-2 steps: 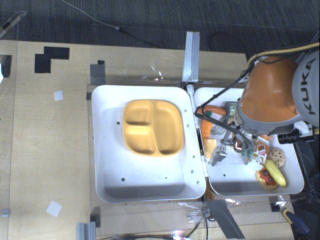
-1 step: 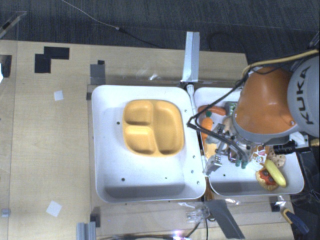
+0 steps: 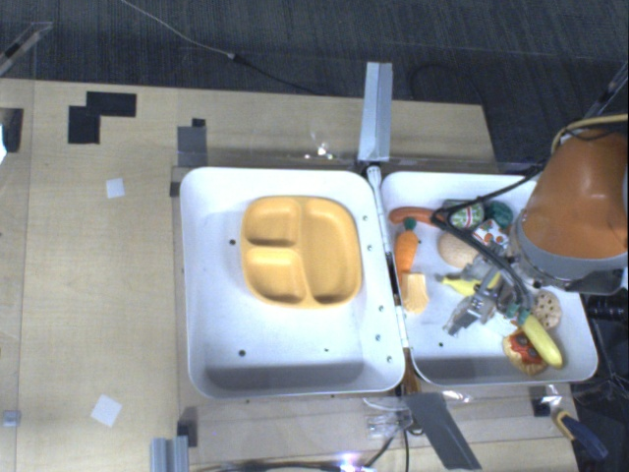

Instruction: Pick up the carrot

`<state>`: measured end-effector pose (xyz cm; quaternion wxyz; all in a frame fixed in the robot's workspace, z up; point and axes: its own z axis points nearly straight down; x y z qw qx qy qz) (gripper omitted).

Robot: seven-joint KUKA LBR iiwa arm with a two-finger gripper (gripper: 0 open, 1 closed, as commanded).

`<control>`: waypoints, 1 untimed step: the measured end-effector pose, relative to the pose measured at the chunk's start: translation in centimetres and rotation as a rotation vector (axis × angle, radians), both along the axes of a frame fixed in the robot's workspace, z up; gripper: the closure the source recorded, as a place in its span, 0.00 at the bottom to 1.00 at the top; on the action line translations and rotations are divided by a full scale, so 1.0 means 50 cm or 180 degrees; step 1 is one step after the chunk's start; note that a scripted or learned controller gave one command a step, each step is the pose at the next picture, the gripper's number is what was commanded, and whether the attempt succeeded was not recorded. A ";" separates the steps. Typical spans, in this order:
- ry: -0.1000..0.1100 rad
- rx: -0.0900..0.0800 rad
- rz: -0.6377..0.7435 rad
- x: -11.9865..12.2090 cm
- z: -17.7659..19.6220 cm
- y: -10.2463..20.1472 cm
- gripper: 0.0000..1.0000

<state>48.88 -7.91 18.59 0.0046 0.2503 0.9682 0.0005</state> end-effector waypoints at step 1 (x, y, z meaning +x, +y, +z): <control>0.0006 0.0009 -0.0557 0.072 -0.001 0.042 0.00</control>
